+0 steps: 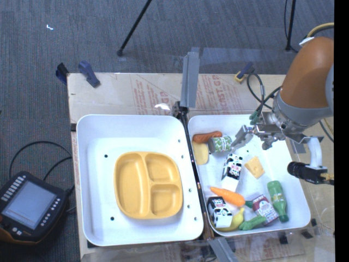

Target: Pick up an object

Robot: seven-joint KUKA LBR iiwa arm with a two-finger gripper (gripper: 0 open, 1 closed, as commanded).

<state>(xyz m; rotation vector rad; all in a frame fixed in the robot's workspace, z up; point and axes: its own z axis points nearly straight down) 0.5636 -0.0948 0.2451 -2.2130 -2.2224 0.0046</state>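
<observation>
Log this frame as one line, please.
gripper: over right bin, beside green can | hold: none seen | yellow tray: left bin

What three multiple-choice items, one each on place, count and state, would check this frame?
1. Where is the yellow tray?
A. Left bin
B. Right bin
C. On the floor

2. How many compartments does the tray have?
A. Two
B. Three
C. Five

3. How does the green bottle rest?
A. Upright
B. Lying flat in the right bin
C. Held in the gripper

Key: 1 A, the tray sits in the left bin. 2 B, its ridges divide it into three. 3 B, it lies on its side, apart from the gripper.
</observation>
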